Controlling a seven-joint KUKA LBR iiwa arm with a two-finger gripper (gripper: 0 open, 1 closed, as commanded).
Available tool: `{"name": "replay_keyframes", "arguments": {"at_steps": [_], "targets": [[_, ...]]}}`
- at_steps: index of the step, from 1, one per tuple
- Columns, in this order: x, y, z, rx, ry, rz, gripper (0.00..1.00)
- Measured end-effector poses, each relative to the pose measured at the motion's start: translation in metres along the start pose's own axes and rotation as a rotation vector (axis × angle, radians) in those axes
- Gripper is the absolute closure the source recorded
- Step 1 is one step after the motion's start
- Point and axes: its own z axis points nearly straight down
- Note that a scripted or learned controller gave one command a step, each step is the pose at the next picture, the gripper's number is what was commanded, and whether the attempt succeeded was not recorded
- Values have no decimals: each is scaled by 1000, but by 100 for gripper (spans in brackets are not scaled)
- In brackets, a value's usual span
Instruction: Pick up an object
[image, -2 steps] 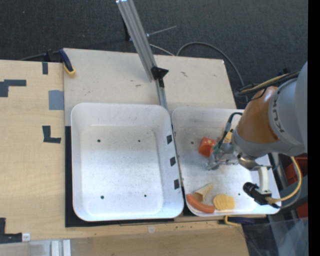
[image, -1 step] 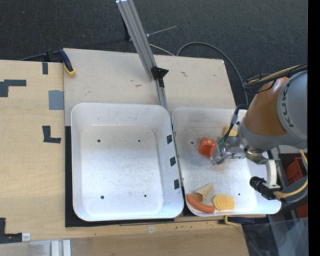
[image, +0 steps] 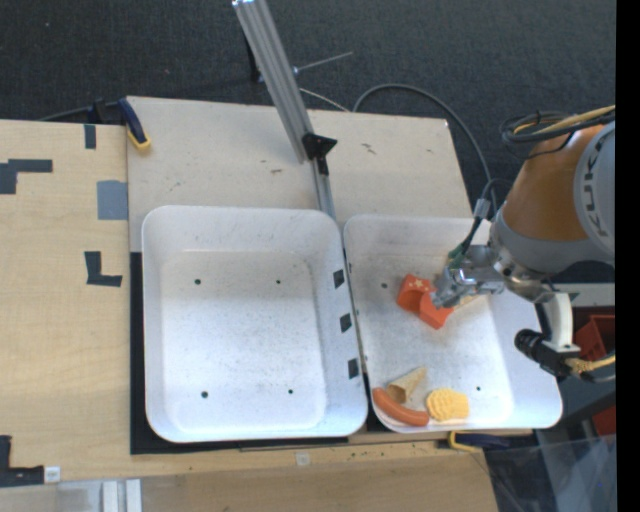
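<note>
The tool (image: 452, 290) is down low in the right bin (image: 520, 390), right at the orange block (image: 424, 301). It looks to be touching the block's right side. The tool is small and blurry here, so I cannot tell how it is set, or if it has the block at all.

The orange block lies in the middle of the right bin, a bit to the far side. Near the front edge of that bin lie a red sausage (image: 398, 408), a tan wedge (image: 409, 381) and a yellow round thing (image: 447, 404), close together. The left bin (image: 160, 300) sits just beside it on the tabletop (image: 60, 300).

I think this is the grab step. Next the tool needs a firm hold on the block, then a slow lift straight up.
</note>
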Motion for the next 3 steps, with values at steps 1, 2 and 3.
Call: {"name": "replay_keyframes", "arguments": {"at_steps": [1, 2, 3], "targets": [[0, 1, -38, 1, 0, 1, 100], [54, -12, -44, 5, 3, -4, 100], [104, -12, -47, 5, 3, -5, 100]]}}
